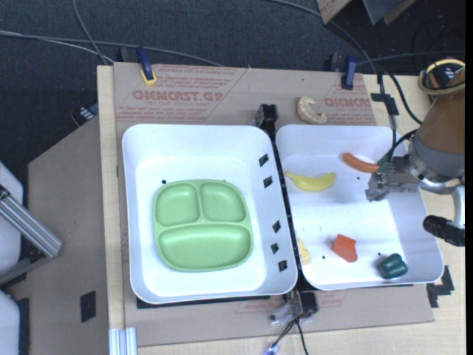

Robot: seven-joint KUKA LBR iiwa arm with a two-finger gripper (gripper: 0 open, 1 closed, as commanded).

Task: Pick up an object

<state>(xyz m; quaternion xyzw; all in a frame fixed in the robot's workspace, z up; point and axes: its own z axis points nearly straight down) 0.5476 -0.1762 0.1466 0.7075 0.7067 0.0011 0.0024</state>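
Observation:
The right bin [325, 220] holds a yellow banana [311, 181], an orange carrot-like piece [358, 162], a red-orange block [344, 248] and a dark green piece [392, 265]. A small yellow bit [303, 254] lies by the bin's left wall. My gripper [384, 183] hangs over the right part of this bin, just below and right of the orange piece, and nothing shows between its fingers. The arm's grey and orange wrist [443, 143] comes in from the right.
The left bin [140, 198] carries a green divided plate [203, 223]. A beige object [311, 110] rests on the cardboard behind the bins. Blue clamps [147, 69] hold the board's back edge, and cables run across the dark floor beyond.

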